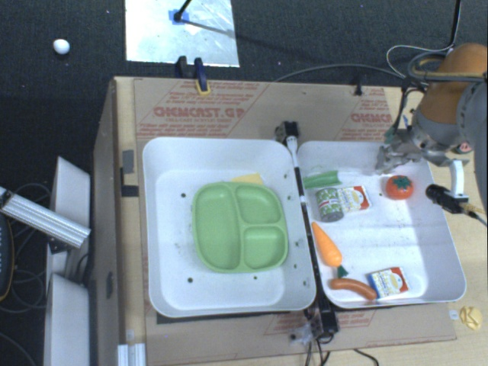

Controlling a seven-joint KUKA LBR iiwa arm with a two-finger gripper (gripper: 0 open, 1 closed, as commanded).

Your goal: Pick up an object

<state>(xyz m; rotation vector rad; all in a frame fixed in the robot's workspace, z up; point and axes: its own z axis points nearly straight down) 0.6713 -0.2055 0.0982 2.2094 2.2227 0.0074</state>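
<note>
1. Pincer (389, 157) of the grey arm (450, 117) hangs over the far right part of the right bin (450, 269), just above and left of a toy tomato (399, 187). Whether its fingers are spread or closed I cannot tell; the metal tip is too small and blurred.
2. Nothing shows between the fingers; the tomato lies on the bin floor, close beside the tip.
3. Other things in the right bin: a green vegetable-like piece (322, 178) near the divider, a can (330, 203) lying on its side with a green-and-white label whose words are too small to read, and a small packet (356, 198) with a red border touching it.
4. Nearer the front lie a toy carrot (328, 246), a sausage (352, 287) and a second red-bordered packet (390, 281) with a green picture; its print is illegible.
5. The left bin (171, 166) holds a green divided plate (240, 226) with a yellow piece (248, 179) peeping out behind it.
6. Behind the bins the brown board (229, 105) carries red repeated printing; "CHEMCAST" can be made out at left, the rest mirrored or cut off.
</note>
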